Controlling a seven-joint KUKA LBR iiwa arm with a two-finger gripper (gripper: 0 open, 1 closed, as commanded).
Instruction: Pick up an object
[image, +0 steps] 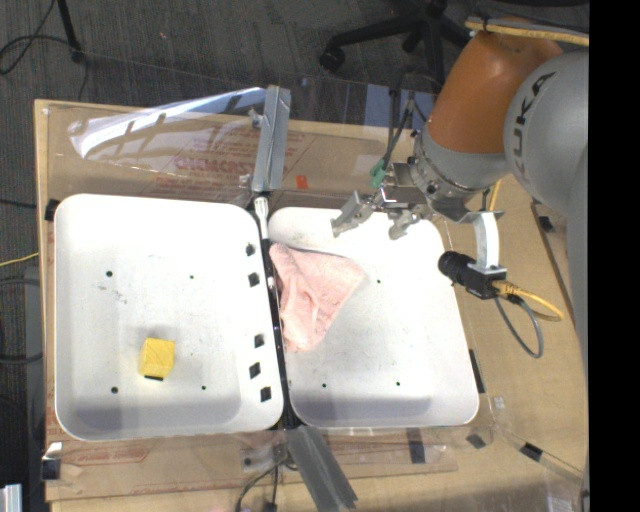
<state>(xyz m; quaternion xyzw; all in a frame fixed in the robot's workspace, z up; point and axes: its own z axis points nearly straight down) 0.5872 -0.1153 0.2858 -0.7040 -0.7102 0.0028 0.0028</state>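
A pink cloth (310, 290) lies crumpled in the right bin (420, 390), against its left wall. A small yellow block (157, 357) sits in the left bin (90, 300), toward the front. My gripper (374, 218) hangs above the back edge of the right bin, up and to the right of the cloth. Its two fingers are spread apart and hold nothing.
A metal divider bar (270, 140) runs back from between the bins. A clear plastic sheet (160, 120) lies behind the left bin. A black cable plug (470, 272) with a yellow wire (530, 300) hangs off the arm over the right bin's right edge.
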